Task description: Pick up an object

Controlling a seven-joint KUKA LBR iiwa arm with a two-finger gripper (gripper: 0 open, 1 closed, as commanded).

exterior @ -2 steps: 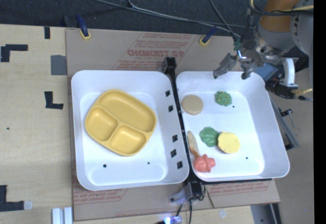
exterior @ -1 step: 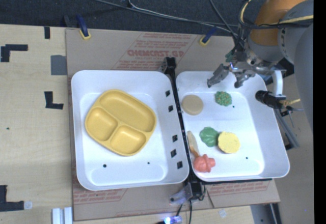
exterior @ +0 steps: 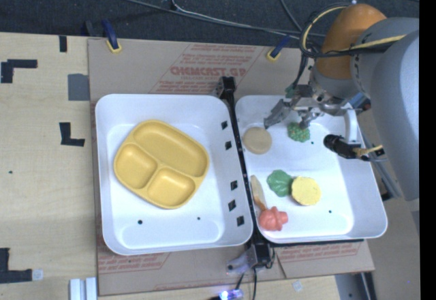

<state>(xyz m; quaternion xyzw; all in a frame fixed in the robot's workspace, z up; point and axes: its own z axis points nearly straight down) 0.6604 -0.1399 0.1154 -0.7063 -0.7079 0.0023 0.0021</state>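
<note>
My gripper (exterior: 291,120) hangs over the back of the right bin (exterior: 354,213), its two fingers spread open. A small green broccoli piece (exterior: 298,132) lies on the bin floor just below and between the fingertips, and nothing is held. A tan round biscuit (exterior: 257,140) sits to the left of the left finger (exterior: 274,117). Nearer the front lie a green leafy piece (exterior: 278,182), a yellow round piece (exterior: 306,191), a red piece (exterior: 273,219) and a tan stick (exterior: 257,192).
The left bin (exterior: 109,114) holds a yellow divided plate (exterior: 161,163). A black divider (exterior: 234,155) runs between the bins. The grey arm with its orange band (exterior: 351,33) comes in from the upper right over the right bin's far corner.
</note>
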